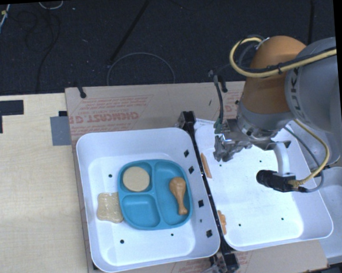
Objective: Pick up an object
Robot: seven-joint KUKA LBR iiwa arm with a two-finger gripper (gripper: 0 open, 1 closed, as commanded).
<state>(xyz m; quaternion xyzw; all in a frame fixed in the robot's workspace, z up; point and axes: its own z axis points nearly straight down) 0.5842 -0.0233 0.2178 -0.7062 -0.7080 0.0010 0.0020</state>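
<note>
The jaws (222, 151) are seen low over the right bin (265, 214), near its upper left corner; how far they're parted can't be told. Well off to their left, in the left bin (102, 238), a blue tray (147, 214) is found with a drumstick (179, 194) and cookie (135, 178), a cracker (109, 207) touching its far edge.

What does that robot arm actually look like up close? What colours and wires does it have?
The arm is bulky, rounded and grey, with an orange band above the wrist. A yellow cable loops over the orange part, and another runs down its side. The gripper is small, grey metal. A black cylindrical part sticks out below.
</note>
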